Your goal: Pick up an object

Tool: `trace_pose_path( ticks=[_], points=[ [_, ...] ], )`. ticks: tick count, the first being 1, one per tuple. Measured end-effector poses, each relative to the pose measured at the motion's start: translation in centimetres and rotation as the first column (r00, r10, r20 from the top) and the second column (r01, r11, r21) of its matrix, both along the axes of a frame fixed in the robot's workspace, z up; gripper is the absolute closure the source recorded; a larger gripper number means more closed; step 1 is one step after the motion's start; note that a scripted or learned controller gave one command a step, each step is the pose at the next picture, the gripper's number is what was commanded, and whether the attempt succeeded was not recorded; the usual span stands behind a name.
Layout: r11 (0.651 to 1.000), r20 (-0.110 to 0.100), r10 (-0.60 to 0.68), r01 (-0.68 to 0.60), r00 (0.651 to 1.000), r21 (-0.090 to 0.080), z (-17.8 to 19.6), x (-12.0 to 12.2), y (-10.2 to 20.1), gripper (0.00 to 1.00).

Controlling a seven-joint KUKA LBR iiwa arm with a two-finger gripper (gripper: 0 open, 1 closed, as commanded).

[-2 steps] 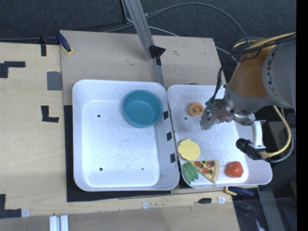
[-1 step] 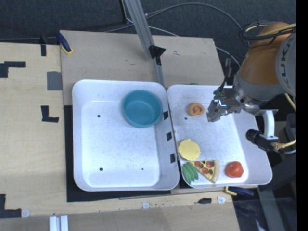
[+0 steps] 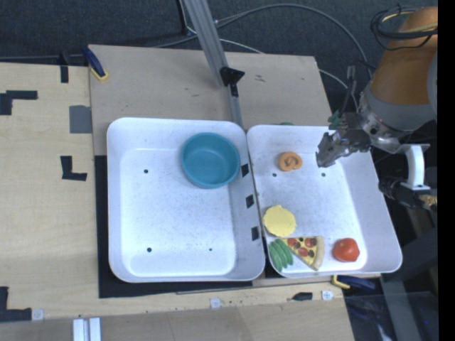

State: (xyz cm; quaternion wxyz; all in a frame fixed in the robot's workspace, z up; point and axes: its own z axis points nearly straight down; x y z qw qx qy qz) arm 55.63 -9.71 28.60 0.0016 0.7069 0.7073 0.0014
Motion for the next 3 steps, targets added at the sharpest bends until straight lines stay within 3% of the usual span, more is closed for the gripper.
trace_pose_path(
  ticks=[1,3],
  points=[
    [1.000,-0.005,0.004,-0.004,1.000,0.001,-1.4,0.2,5.7,1.00],
    [1.000,-0.006,0.005,-0.005,1.000,0.001,-3.8,-1.6,16.7,1.00]
  ],
)
